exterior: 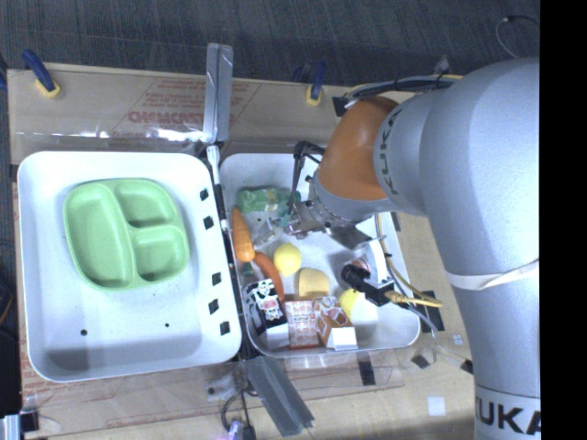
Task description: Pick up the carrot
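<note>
My pincer: my pincer [303, 216] sits low over the back half of the right bin [261, 168]. My own wrist covers it from this slant, so I cannot tell whether it is open or closed.
My arm: my arm [477, 172] comes in from the right, with its orange band [356, 154] above the bin's far side.
Green leafy bundle: the green leafy bundle [260, 198] lies just left of my pincer, near the bin's far left corner.
Carrot: the carrot [241, 236] lies along the right bin's left wall, running from back to front. It is left of my pincer and apart from it, just in front of the leafy bundle.
Red-orange piece: a slanted red-orange piece [269, 269] lies by the carrot's near end. It may be a pepper, but the view is too coarse for me to be sure.
Lemon: a round yellow lemon [288, 258] rests beside the red-orange piece, in front of my pincer.
Pale yellow lump: a pale yellow lump [314, 282] lies just in front of the lemon.
Cow-patterned carton: a cow-patterned carton [265, 302] stands near the front left corner.
Red-brown packets: the red-brown packets [303, 324] lie along the front wall, with a white block [342, 338] beside them.
Left bin: the left bin [119, 328] holds a green divided plate [128, 230], well apart from my pincer.
</note>
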### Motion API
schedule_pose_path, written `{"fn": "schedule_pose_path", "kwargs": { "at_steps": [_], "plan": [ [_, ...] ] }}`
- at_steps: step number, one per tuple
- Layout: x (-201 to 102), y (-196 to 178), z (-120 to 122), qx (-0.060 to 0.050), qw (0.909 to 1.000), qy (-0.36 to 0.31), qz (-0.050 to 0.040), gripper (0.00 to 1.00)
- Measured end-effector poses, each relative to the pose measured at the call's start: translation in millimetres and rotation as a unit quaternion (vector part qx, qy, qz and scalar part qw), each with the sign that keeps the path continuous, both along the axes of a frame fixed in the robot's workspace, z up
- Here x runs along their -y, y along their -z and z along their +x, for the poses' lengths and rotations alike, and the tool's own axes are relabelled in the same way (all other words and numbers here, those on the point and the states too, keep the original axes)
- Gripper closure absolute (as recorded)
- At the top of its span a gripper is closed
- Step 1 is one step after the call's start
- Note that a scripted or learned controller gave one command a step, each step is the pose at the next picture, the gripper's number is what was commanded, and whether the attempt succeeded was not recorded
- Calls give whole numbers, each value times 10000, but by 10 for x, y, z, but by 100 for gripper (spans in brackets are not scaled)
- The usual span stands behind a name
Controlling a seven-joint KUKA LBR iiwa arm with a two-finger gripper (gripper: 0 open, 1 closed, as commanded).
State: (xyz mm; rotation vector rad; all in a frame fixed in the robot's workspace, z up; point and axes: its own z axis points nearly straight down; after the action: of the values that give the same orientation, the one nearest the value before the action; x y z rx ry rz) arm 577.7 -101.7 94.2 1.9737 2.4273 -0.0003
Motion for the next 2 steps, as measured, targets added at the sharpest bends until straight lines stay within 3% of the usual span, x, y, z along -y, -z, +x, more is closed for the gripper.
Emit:
{"fn": "schedule_pose_path", "kwargs": {
  "at_steps": [1,2],
  "plan": [
    [20,54,265,-68,9736,2282,51,0],
    [-17,61,-280,-79,9464,3227,50,0]
  ]
}}
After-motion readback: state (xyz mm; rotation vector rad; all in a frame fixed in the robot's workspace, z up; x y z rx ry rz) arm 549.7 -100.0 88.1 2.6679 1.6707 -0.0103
